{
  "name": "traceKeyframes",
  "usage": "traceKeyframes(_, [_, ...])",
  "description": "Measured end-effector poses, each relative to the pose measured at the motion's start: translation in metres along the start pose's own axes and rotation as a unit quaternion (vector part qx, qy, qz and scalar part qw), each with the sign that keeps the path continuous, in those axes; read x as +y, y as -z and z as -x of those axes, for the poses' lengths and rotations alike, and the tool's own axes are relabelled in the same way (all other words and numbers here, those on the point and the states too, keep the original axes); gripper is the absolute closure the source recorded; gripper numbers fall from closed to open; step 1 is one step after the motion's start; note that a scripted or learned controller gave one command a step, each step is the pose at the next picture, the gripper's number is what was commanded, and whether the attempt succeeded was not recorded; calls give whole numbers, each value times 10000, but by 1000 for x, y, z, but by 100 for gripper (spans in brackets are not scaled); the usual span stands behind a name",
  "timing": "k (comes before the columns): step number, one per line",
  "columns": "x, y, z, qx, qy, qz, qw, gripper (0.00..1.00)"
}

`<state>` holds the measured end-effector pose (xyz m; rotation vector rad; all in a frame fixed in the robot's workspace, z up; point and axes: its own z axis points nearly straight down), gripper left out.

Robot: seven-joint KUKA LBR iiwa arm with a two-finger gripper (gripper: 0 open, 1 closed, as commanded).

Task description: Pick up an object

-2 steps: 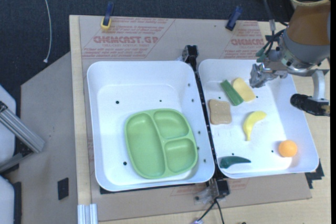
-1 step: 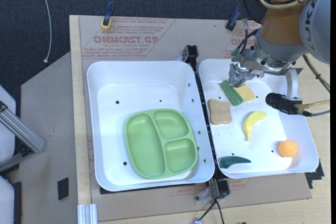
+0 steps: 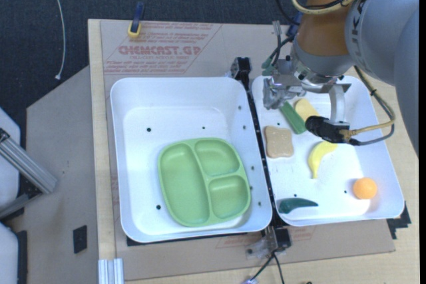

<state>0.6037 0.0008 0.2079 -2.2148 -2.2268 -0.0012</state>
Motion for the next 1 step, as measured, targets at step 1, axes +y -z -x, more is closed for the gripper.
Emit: traceKeyframes(1, [13, 17, -53, -1, -1, 20, 10000, 100])
